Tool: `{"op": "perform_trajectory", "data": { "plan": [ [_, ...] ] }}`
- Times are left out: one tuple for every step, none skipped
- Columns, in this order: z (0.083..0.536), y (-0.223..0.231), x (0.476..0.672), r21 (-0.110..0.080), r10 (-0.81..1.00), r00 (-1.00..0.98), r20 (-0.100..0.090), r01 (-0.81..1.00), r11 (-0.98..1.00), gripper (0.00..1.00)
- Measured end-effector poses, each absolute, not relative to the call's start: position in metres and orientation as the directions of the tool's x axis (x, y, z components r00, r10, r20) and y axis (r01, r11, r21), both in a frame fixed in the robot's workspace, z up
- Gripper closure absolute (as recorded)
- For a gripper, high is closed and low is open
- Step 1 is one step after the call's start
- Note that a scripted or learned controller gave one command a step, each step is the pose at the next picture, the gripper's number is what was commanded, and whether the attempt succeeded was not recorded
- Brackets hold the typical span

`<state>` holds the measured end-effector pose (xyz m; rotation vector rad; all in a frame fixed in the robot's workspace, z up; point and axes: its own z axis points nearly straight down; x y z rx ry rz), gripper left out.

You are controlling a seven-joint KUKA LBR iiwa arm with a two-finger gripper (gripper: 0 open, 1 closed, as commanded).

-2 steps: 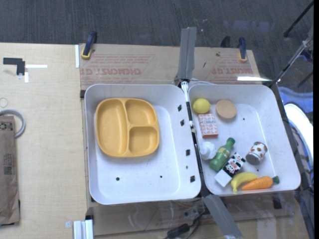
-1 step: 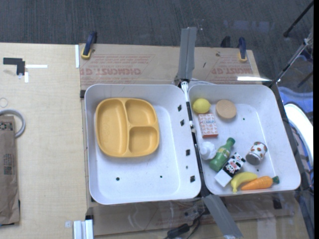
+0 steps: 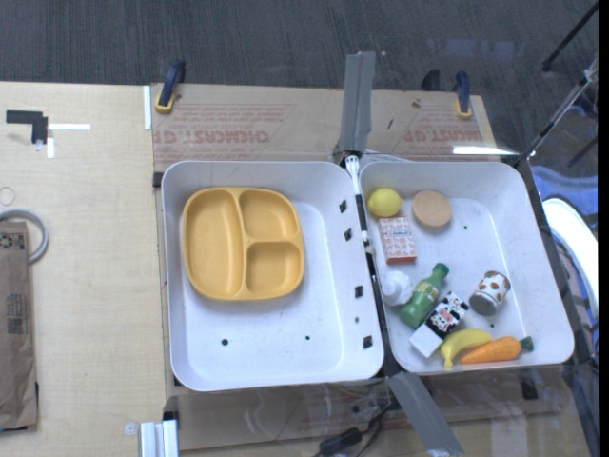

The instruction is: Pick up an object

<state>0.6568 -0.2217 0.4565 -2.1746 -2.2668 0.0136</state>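
The right bin (image 3: 519, 208) holds several small items: a yellow lemon (image 3: 384, 202), a tan round cookie (image 3: 431, 208), a red-and-white carton (image 3: 398, 240), a green bottle (image 3: 423, 296), a black-and-white cow-patterned box (image 3: 440, 322), a brown-spotted cup (image 3: 490, 291), a yellow banana (image 3: 459, 345) and an orange carrot (image 3: 495, 350). A yellow divided plate (image 3: 243, 243) lies in the left bin (image 3: 276, 350).
Cardboard (image 3: 285, 127) lies behind the bins, held by two blue-and-yellow clamps (image 3: 171, 84). A grey divider bar (image 3: 358, 108) stands between the bins at the back. A brown paper bag (image 3: 17, 322) lies on the wooden bench at far left.
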Motion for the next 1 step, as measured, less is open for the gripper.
{"op": "perform_trajectory", "data": {
  "plan": [
    [0.4636,-0.2213,0.6581,-0.010,0.999,-0.044,-0.008,0.999,0.044,1.00]
  ]
}}
